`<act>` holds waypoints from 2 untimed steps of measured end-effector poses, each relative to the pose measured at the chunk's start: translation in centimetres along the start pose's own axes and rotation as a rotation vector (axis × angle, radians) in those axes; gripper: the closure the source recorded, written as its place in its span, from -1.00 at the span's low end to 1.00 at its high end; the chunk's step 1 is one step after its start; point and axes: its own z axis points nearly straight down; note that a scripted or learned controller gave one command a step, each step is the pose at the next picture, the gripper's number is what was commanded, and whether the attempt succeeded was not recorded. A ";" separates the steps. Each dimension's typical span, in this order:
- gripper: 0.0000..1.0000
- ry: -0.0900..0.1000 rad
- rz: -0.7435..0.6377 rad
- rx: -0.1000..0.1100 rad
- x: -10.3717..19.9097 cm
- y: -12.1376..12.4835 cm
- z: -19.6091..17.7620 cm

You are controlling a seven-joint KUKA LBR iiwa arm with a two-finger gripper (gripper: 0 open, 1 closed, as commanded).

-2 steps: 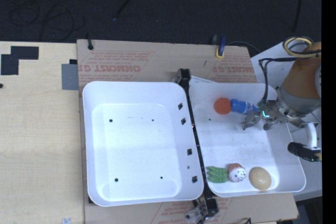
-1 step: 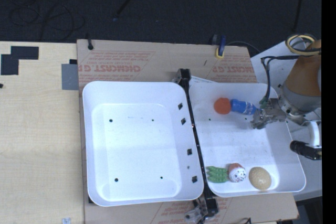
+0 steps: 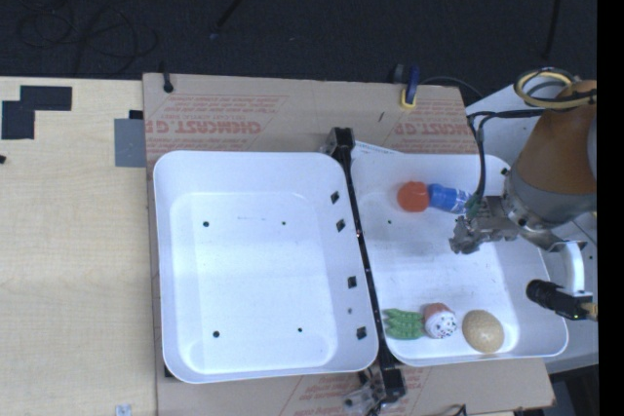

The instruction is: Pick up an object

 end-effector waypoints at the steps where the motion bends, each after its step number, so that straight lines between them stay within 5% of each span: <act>1: -1.00 -0.002 0.004 -0.002 -0.3 0.2 0.2; 2: 1.00 -0.001 0.004 0.000 -0.3 0.1 -0.8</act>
